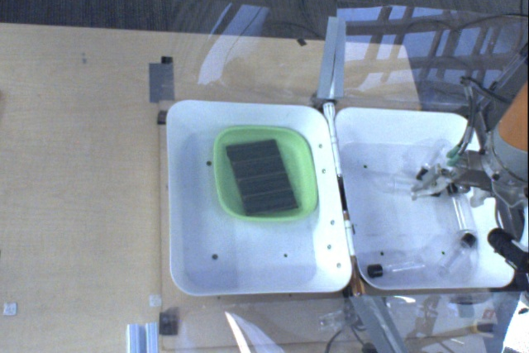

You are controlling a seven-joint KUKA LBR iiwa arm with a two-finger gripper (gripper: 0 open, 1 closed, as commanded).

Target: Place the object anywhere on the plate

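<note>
On the left we see the left bin (190,260), and in it a green plate (306,178). A dark ribbed block (262,176) already lies flat on the plate, well within the rim, so we judge the placement done or nearly so. It sits slightly askew, which suits a task that allows any spot on the plate. Moving right, the right bin (397,136) holds clear plastic pieces (397,267) and a small dark cap (374,269) near its front wall. Over that bin's right side hangs the gripper (434,180), well apart from the block. Whether its fingers are spread or closed we cannot tell; nothing shows between them.
</note>
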